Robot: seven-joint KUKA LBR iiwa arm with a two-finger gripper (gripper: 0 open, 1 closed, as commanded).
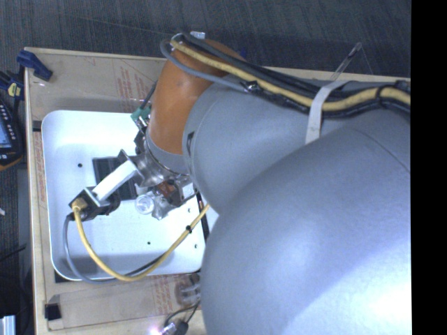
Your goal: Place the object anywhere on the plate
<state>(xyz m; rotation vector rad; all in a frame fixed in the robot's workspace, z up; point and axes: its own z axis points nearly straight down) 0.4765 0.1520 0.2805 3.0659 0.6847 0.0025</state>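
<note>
**Grey robot arm looming over a white bin**

Grey metal takes up well over half of what we see: a thick robot arm (pixel 314 215) reaches in from the right. An orange band (pixel 171 110) wraps it just above the wrist, and black and yellow cables (pixel 279 93) run along its upper side.

Below the band, the claw (pixel 155 195) hangs low over the middle of a shallow white bin (pixel 59 138) on the left. The wrist hardware hides its working end. We cannot tell whether it is released or clenched, or whether it grasps anything.

Just left of the claw, a dark rectangular shape (pixel 105 165) lies on the bin floor, partly covered. We cannot tell what it is.

We also cannot tell where the object or the plate lies, because the arm covers the right part of the bin and everything beyond it.

The bin rests on a pale wooden tabletop (pixel 84 75) with faint red printing. A blue clamp (pixel 31 63) grips the tabletop's far left corner. Dark carpet (pixel 209 5) stretches behind it.
</note>
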